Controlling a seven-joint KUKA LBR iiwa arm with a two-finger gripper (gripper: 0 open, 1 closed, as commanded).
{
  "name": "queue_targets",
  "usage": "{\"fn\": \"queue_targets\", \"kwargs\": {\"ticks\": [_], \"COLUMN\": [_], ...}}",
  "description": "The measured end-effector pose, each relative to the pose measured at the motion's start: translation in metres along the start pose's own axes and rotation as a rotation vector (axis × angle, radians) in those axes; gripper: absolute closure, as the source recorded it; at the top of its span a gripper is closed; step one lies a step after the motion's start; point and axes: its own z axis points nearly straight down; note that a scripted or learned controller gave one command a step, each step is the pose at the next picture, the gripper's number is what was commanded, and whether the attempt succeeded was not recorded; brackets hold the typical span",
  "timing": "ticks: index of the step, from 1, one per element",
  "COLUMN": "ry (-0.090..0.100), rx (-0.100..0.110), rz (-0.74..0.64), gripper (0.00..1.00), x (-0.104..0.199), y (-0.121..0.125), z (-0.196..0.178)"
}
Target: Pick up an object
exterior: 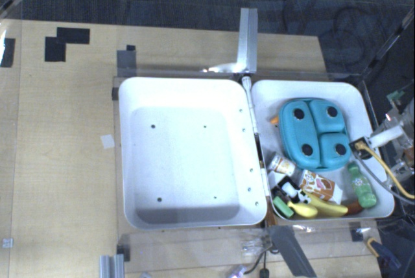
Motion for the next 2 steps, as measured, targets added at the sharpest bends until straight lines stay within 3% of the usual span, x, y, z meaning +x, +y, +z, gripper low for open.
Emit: {"fn": "queue_targets", "kwargs": {"ticks": [1, 2], "ry": [0.002, -0.001], "rx": [0.0, 0.0], "rz": [-0.004, -0.252], "gripper": [1.0, 1.0], "x": [0.001, 0.043], "y": [0.0, 0.014], "z": [-0.01, -0.047]}}
